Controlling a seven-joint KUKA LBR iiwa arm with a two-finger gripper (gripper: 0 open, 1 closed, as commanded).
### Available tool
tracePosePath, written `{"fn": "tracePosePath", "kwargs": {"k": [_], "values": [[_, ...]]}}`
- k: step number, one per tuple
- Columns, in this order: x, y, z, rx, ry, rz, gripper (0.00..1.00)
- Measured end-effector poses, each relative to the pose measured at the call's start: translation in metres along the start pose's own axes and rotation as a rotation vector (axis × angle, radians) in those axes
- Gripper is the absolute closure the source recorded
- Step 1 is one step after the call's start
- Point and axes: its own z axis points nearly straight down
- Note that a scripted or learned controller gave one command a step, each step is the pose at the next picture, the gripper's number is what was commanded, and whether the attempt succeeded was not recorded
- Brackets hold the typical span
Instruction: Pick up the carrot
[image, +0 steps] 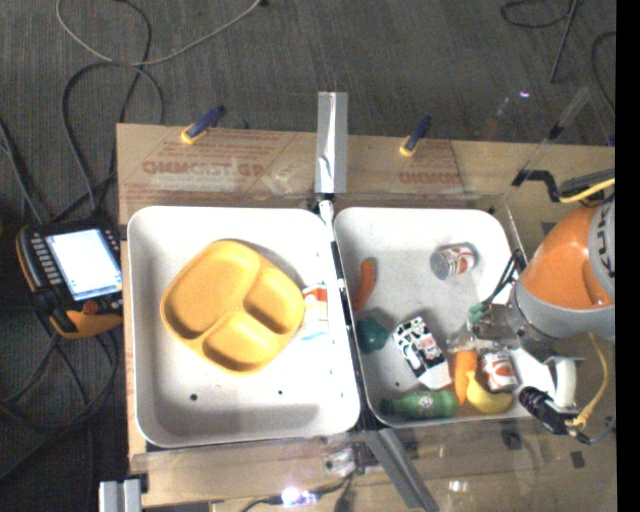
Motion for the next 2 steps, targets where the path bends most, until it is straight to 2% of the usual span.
{"fn": "tracePosePath", "kwargs": {"k": [1, 2], "values": [[0.068, 0.007, -0.089, 0.023, -0.001, 0.142, 1.0], [0.12, 0.034, -0.119, 0.022, -0.001, 0.059, 1.0]]}}
